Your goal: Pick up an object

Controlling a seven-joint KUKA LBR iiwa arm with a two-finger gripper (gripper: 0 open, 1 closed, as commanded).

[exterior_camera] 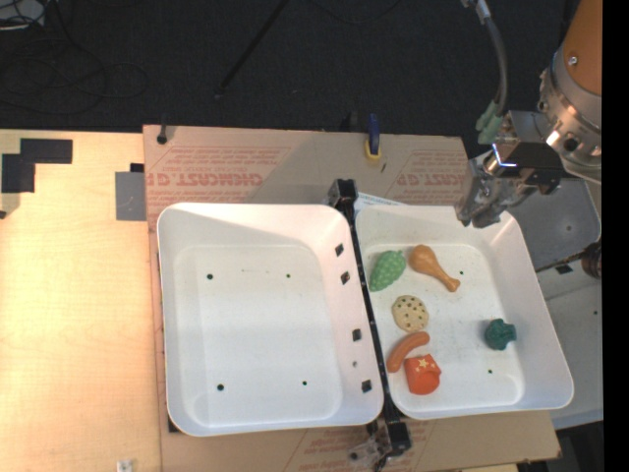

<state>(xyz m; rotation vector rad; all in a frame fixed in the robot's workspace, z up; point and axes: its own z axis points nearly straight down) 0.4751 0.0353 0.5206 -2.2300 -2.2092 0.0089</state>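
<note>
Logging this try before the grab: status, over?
Pincer above right bin's far corner, nothing between its fingers. Six toys lie untouched; drumstick nearest. Nothing in the way.

- My bench [69, 293] is pale wood, with dark patches near its far left edge.
- A cardboard sheet [265, 170] with red print lies flat on it.
- On the cardboard sit two white bins, touching side by side: the left bin [187, 234] and the right bin [536, 362].
- A black clip strip [356, 293] runs along their shared edge.
</note>
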